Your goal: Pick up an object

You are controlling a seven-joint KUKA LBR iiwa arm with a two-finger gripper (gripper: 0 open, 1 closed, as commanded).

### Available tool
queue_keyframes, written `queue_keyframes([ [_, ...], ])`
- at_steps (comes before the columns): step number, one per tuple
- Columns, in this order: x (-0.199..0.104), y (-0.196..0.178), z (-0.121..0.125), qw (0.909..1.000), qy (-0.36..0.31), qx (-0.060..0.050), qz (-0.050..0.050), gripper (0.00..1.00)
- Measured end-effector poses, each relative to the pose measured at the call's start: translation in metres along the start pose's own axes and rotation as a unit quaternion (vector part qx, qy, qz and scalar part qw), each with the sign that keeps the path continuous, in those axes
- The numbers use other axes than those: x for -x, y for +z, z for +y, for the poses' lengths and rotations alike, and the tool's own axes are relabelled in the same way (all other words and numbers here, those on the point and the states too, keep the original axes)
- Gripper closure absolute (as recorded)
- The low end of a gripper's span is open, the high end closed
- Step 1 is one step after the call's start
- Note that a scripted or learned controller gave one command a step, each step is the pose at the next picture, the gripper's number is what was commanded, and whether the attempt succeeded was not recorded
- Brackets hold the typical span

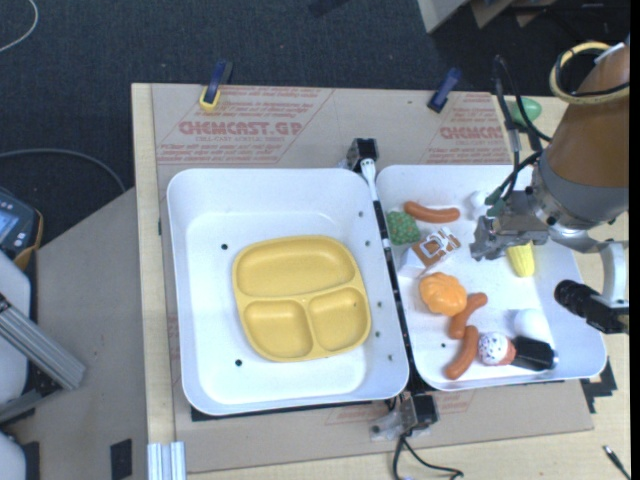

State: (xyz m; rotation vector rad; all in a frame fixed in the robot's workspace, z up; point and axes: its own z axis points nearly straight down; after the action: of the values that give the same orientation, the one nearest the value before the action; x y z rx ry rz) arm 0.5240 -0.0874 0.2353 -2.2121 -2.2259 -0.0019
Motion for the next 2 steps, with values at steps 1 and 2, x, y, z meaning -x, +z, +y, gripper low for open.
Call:
queue_keyframes([
  [1,-0.0293,0.0201,-0.0076,1.0000,0.002,-0.001,-0.001,1.00],
  [2,-0.0382,0.0197,-0.0064,1.0000,0.002,0.000,-0.001,1.00],
])
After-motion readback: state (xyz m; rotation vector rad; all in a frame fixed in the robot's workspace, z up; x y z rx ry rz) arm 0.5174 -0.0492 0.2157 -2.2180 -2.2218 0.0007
